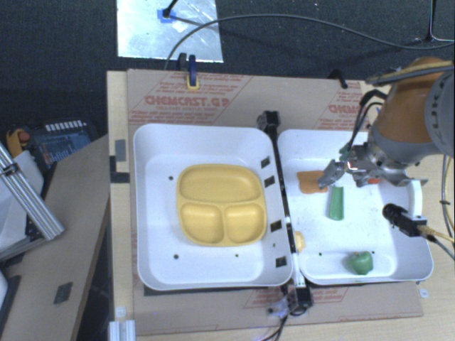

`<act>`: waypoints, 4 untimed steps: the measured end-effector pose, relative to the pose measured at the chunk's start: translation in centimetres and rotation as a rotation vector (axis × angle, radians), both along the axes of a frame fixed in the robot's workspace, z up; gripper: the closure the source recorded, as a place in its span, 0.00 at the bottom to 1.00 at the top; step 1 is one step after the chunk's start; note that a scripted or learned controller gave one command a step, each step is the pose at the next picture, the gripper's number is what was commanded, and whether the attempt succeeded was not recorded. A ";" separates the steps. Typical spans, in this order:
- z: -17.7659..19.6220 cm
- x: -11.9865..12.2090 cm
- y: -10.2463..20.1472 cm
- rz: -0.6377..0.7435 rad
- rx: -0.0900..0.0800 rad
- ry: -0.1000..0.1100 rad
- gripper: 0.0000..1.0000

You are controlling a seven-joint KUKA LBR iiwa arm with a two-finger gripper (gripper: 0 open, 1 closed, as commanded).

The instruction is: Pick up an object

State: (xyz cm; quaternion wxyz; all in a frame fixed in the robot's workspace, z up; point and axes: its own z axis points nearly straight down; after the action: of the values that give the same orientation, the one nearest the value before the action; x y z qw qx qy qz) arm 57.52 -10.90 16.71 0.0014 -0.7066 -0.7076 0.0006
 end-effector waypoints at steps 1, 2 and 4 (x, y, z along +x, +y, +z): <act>-5.5 0.9 0.3 0.001 0.000 0.000 0.00; -8.2 1.1 0.3 -0.001 -0.002 -0.006 0.00; -2.3 1.2 -0.4 -0.003 -0.002 -0.008 1.00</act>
State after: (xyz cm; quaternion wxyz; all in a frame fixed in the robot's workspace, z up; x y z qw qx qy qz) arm 58.71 -11.34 14.36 -0.0024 -0.7075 -0.7067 -0.0016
